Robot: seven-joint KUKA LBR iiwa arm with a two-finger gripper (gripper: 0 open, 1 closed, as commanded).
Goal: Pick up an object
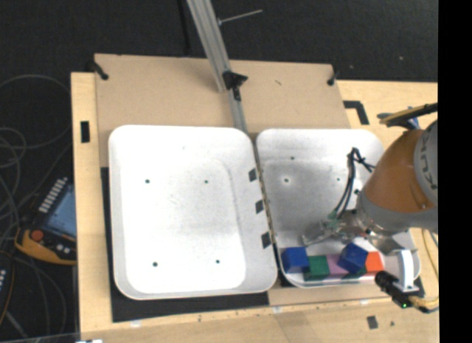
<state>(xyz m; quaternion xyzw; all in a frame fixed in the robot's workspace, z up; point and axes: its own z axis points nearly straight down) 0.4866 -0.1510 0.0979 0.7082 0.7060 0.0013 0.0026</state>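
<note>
Several small blocks lie along the near edge of the right bin (295, 161): a blue block (294, 258), a green block (318, 266), a pale purple piece (337, 266), a second blue block (353, 257) and an orange block (374, 262). The arm's orange wrist band (394, 179) hangs over the bin's near right part. My gripper (333, 229) reaches down just above the blocks, close to the second blue block. Its fingers are too dark and small to read.
The left bin (181, 209) sits beside the right one, with a row of dark clips on the shared edge (259, 205). A metal post (210, 32) slants up from behind the bins. Cables and a handheld pendant (44, 223) lie off the bench at left.
</note>
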